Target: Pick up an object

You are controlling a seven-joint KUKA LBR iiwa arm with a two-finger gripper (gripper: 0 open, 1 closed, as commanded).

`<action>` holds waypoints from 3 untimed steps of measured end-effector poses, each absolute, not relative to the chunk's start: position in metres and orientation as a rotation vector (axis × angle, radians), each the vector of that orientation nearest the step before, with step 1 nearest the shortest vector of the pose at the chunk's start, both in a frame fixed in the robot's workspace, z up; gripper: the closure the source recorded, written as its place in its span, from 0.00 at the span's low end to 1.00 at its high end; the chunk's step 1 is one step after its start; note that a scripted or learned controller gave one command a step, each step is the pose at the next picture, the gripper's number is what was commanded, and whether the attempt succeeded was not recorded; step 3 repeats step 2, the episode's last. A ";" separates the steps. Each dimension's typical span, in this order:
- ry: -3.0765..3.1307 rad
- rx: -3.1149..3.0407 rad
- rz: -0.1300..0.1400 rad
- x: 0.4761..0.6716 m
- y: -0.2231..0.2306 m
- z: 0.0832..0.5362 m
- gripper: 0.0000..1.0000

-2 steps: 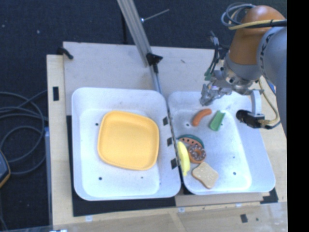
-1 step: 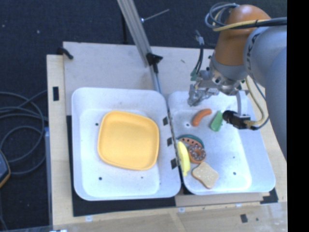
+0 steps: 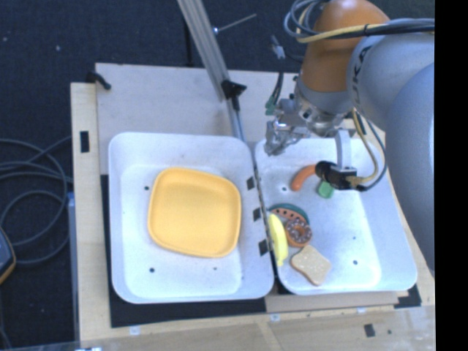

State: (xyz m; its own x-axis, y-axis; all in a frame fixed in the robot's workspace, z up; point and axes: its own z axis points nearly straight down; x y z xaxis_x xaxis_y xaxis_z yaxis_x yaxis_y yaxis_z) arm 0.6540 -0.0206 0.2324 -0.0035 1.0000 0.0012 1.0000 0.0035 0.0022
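While the end effector (image 3: pixel 281 141) hovers over the right bin (image 3: pixel 365 269), its opening we cannot tell; the orange sausage (image 3: pixel 302 177) lies near it, beside a green block (image 3: pixel 325 189); we judge it light, smooth, best pinched across its middle.

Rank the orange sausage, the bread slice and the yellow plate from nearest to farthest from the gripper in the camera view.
Measured from the gripper:
1. Orange sausage, just below it at the top of the right bin.
2. Yellow plate, in the left bin.
3. Bread slice, at the right bin's near edge.
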 end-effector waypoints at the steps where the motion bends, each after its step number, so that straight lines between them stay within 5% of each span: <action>1: 2.225 2.218 0.001 0.648 0.026 0.228 1.00; 2: 2.226 2.218 0.002 0.647 0.080 0.230 1.00; 3: 2.226 2.218 0.002 0.647 0.080 0.230 1.00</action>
